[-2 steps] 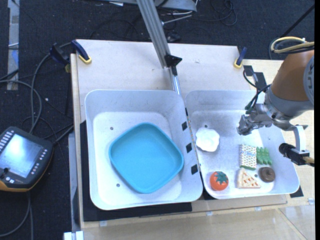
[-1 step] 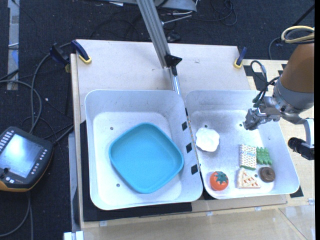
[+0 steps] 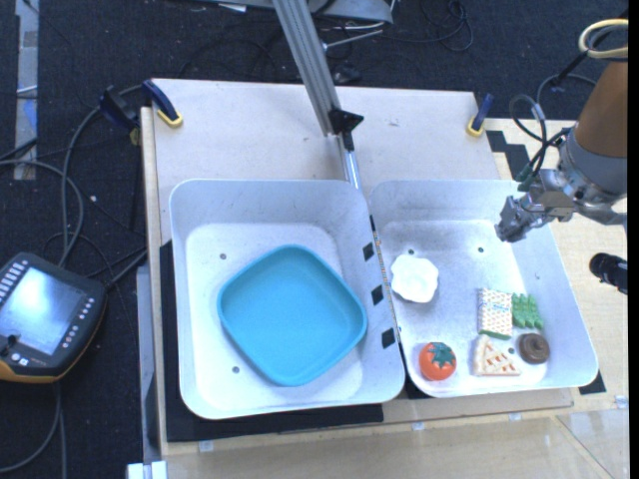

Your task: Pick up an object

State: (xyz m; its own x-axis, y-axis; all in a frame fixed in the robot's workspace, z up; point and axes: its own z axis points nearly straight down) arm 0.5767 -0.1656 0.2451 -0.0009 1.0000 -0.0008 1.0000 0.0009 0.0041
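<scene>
The right bin holds a white round object, a red tomato-like toy, a patterned rectangular block, a green piece, a triangular wafer-like piece and a small brown disc. My gripper hangs over the far right part of this bin, above its floor and well away from the objects. Nothing shows between its fingers.
The left bin holds a light blue square plate. A metal pole slants down to the divide between the bins. A teach pendant lies on the floor at left. Cables run around the bench.
</scene>
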